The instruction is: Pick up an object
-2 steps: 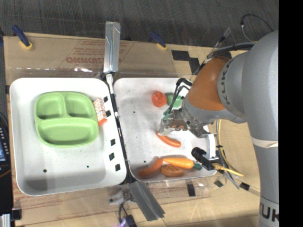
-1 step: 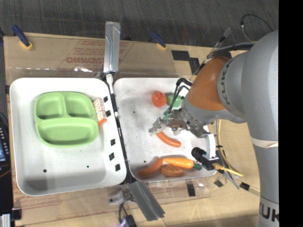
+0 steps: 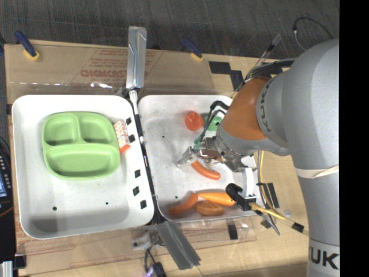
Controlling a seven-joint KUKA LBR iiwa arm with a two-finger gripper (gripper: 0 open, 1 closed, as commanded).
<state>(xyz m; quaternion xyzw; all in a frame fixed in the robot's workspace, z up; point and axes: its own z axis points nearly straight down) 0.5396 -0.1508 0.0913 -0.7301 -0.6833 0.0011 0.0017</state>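
Note:
My gripper (image 3: 193, 156) hangs low over the middle of the right bin (image 3: 164, 154), open with nothing between its fingers. An orange sausage (image 3: 206, 170) lies on the bin floor just below and to the right of the fingertips, partly under the wrist. A red tomato (image 3: 194, 120) sits further back, beside the arm. Along the bin's front wall lie a reddish sausage (image 3: 183, 204), a carrot (image 3: 217, 198) and a brown round piece (image 3: 209, 209).
The left bin (image 3: 34, 206) holds a green divided tray (image 3: 81, 143), with a small patterned packet (image 3: 120, 132) and an orange bit (image 3: 124, 148) at its right side. A divider (image 3: 143, 160) separates the bins. The arm's grey body covers the right bin's right side.

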